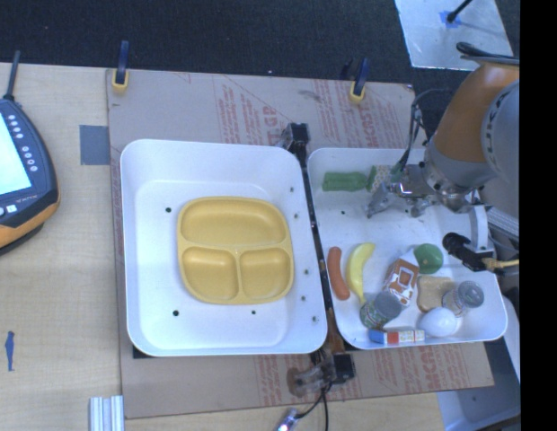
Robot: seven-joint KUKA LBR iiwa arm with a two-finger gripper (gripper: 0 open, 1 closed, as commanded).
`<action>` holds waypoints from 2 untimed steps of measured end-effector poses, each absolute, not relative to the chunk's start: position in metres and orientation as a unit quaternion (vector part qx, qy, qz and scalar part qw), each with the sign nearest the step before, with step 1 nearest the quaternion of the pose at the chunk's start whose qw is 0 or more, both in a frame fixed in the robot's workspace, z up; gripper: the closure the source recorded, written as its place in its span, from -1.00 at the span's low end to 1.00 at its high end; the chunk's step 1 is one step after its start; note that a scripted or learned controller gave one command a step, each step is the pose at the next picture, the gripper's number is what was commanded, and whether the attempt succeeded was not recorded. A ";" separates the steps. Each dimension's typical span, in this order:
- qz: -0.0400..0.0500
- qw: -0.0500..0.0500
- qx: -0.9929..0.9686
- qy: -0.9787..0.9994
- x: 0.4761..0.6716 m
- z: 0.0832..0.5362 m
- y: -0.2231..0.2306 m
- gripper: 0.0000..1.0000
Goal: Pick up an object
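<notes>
The gripper [384,201] hangs low over the right bin [350,162], just right of the green block [345,181]; its grip cannot be told.

Bright even overhead light, soft shadows, slightly blurry

You see two smooth, glossy white plastic bins [139,241], a matt yellow plastic tray [234,248], a bare cardboard sheet [251,106] and a pale wood bench [54,330].
</notes>
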State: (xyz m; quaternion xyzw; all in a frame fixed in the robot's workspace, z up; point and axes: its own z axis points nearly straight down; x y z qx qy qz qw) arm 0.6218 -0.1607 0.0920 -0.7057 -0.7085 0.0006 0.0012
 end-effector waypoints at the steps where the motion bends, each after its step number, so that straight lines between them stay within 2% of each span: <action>1: 0.002 0.002 -0.706 -0.709 0.519 0.092 -0.213 -1.00; 2: 0.002 0.001 -0.704 -0.710 0.587 0.092 -0.167 -1.00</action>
